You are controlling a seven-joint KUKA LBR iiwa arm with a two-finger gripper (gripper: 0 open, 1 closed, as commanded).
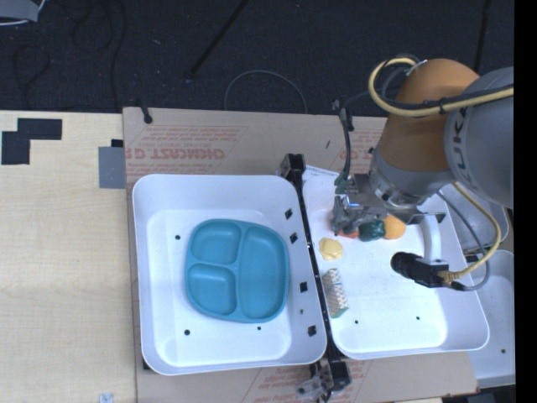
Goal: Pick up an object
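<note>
White plastic formed both shallow bins on the worktop (67, 250); the right bin (419, 330) served as the reference for what follows. The gripper (346, 215) stood low at that bin's upper-left corner, directly over a cluster of small items: a red-and-green piece (370, 230) and an orange ball (394, 227) just beside it. Whether anything sat between its fingers, or how they stood, could not be told from this angle. The step in hand appeared to be the descent or closing on the cluster. A small yellow object (331, 248) lay just below the gripper, and a ridged pale object (336, 291) lay along the bin's left wall, its long axis running roughly parallel to that wall, pointing toward the bin's near edge. The next move would likely call for a firm close and a straight lift. The left bin (159, 342) held a blue divided plate (237, 269).
</note>
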